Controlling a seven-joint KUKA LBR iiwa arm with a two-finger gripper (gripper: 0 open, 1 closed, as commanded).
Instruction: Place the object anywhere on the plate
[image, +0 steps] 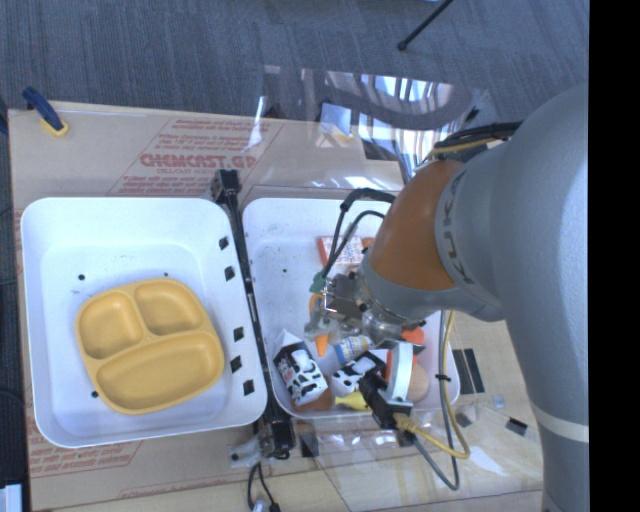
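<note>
Camera view, looking down at a slant: the arm is reaching in from 3 o'clock and is hanging over the right bin, its orange band covering much of that bin's 3 o'clock half. The gripper is sitting low over the clutter near the bin's middle; its state cannot be told from this angle, and nothing is visibly sitting in it.

Task objects are lying in the right bin, crowded toward 5 and 6 o'clock. A black-and-white cow-patterned toy is lying at 6 o'clock, with a second cow-patterned piece just beside it toward 3 o'clock. An orange carrot-like piece is showing just below the gripper. A red-and-white packet is peeking out at 12 o'clock of the gripper, partly hidden by the arm. Other items under the wrist are too hidden to name.

The left bin is holding the yellow plate, three compartments, lying toward that bin's 6 o'clock side. Nothing is resting on the plate.

Both bins are sitting side by side on the cardboard-covered worktop.
</note>
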